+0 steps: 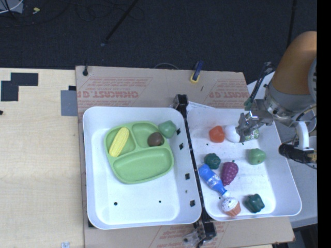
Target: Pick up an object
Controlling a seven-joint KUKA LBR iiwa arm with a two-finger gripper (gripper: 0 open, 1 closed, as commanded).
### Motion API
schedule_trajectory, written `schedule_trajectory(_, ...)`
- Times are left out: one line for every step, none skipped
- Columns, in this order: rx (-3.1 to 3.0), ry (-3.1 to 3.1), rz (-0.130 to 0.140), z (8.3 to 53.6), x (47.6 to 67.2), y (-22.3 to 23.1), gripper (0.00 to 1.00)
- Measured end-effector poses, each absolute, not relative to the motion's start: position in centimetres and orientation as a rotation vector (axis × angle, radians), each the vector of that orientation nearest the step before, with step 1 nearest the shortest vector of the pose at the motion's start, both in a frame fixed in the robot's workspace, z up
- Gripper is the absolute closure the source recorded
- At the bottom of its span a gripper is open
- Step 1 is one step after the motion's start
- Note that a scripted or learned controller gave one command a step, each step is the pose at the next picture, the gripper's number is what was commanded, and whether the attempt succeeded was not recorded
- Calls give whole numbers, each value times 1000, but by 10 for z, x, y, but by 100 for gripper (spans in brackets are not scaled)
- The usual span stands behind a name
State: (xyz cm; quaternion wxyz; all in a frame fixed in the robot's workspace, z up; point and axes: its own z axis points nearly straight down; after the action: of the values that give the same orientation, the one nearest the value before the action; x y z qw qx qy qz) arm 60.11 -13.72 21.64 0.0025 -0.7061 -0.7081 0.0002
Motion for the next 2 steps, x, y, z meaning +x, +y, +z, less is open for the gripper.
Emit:
schedule_trajectory(-2213,-2222,0,225,580,-80,100)
schedule_trajectory(-2213,-2222,3,216,561,-28,100)
